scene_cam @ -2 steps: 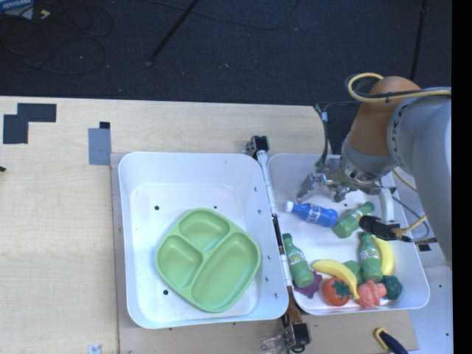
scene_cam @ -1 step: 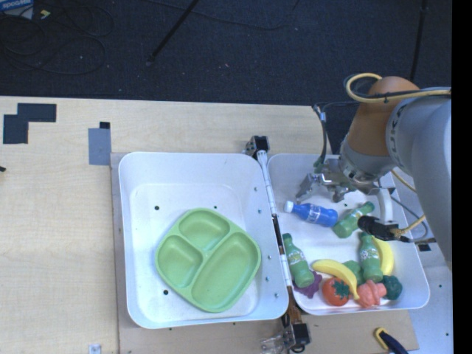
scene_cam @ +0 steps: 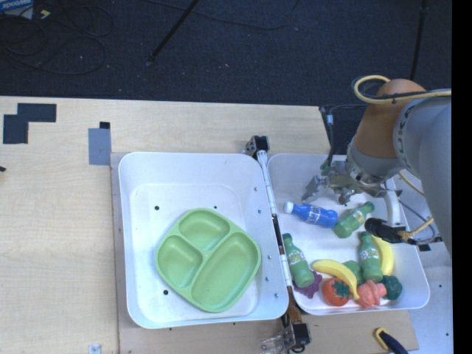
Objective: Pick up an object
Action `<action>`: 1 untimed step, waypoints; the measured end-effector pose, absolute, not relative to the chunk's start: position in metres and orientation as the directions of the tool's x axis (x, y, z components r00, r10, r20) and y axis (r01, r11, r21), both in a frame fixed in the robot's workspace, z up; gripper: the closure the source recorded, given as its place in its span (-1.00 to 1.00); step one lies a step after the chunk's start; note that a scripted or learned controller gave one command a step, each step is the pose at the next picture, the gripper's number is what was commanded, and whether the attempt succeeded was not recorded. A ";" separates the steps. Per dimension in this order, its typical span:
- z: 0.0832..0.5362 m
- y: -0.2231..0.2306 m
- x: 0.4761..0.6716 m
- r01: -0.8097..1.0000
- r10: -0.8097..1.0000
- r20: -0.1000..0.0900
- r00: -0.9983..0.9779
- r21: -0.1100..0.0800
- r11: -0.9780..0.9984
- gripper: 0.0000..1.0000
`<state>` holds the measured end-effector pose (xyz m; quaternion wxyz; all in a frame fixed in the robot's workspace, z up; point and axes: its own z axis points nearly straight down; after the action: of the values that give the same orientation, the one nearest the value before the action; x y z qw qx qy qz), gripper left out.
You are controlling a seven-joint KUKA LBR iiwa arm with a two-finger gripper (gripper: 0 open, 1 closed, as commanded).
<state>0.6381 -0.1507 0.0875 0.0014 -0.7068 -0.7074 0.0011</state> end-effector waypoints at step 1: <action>0.088 -0.165 0.644 1.000 1.000 0.000 -0.001 -0.001 0.001 -1.00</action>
<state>0.6442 -0.1649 0.0879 0.0005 -0.7066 -0.7076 0.0004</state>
